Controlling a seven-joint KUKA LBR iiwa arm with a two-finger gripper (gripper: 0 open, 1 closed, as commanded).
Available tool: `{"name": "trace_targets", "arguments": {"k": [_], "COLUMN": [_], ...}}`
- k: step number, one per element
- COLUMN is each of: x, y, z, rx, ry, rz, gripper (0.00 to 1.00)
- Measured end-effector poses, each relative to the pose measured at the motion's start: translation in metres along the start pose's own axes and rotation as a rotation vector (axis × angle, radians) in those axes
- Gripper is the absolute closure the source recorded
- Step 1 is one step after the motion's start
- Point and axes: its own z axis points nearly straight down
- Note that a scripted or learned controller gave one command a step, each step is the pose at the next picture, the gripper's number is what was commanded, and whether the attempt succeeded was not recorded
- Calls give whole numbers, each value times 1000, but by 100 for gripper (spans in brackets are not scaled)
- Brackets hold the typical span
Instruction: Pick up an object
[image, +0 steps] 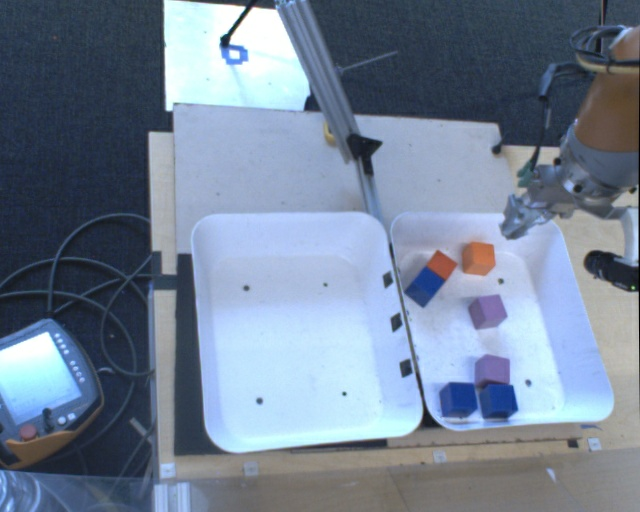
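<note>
Target candidate: orange cube (479, 257), in right bin (590, 345) at approx. 12 o'clock of the bin floor, nearest the hand. Judged light, rigid, hard-faced; flat parallel sides suit a two-finger pinch across opposite faces, approached from above. Smooth faces may slip if gripped off-centre.

Just beside at 8 o'clock: red-orange cube (441, 265) touching blue cube (425, 287); avoid, too crowded for finger clearance. At 6 o'clock: purple cube (487, 311), standing apart, alt. pick. Further at 6 o'clock, near front wall: second purple cube (492, 369) against two blue cubes (458, 399) (498, 401); clustered, poor access.

Hand (517, 222) at 1 o'clock of target, over bin's far rim, holding nothing. Open/closed state: cannot tell, tips too blurred.

Left bin (300, 320) at 9 o'clock, on counter (420, 150).
</note>
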Motion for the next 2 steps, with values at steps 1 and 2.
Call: {"name": "trace_targets", "arguments": {"k": [1, 2], "x": [54, 111], "y": [-10, -30], "z": [11, 22], "rx": [1, 2], "ry": [2, 2], "rz": [-1, -2], "gripper": [100, 100]}}
